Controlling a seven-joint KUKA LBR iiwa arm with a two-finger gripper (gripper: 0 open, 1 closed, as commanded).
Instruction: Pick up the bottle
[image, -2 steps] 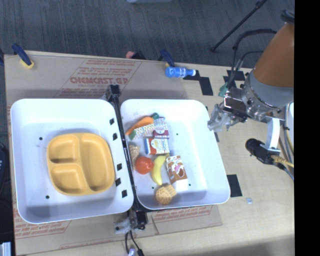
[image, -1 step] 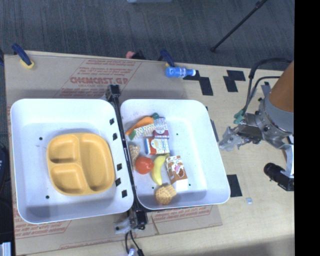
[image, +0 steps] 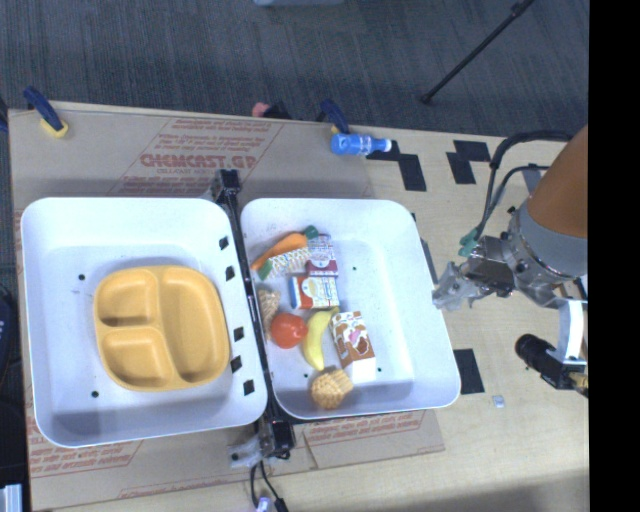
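The right bin (image: 400, 225) holds a cluster of toy foods. At the back of the cluster lies a small red-and-white item with a dark green top (image: 318, 240), which may be the bottle; it is too small to tell for sure. It sits between an orange carrot (image: 283, 246) and several small cartons (image: 320, 285). My gripper (image: 455, 290) hangs outside the right bin, just past its right wall and above the bench. It is well apart from all the items, with nothing visibly in it.
A tomato (image: 287, 330), banana (image: 317, 342), brown carton (image: 352, 347) and corn piece (image: 330, 387) fill the right bin's front half. The left bin (image: 60, 230) holds a yellow divided plate (image: 160, 325). A blue clamp (image: 352, 145) sits behind the bins.
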